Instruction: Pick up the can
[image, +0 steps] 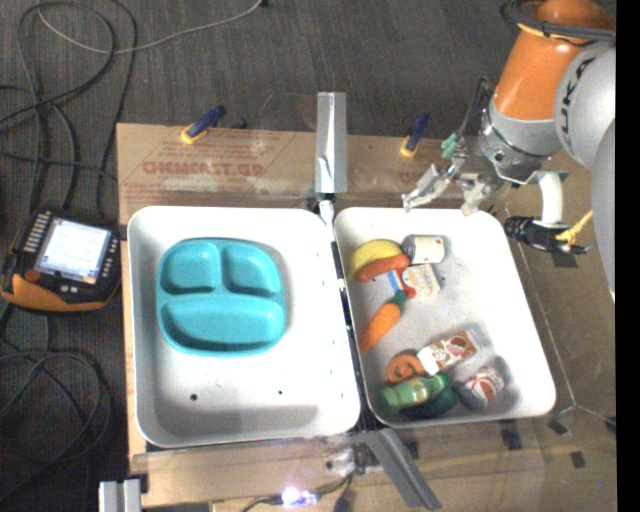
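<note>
can (483, 385) in bin, hand (440, 196) open above

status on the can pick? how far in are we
Early. Done: nothing visible yet; the can lies on its side at the back of the right bin, beside the banana. In hand: the gripper hangs open above the bin's back rim, just behind the can, nothing between its fingers. Left: descend, close on the can, lift.

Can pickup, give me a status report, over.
Gripper open, above right bin's far rim, holding nothing. Small white-labelled can lying in bin's far end, untouched. Yellow banana and red sausage close beside it.
</note>
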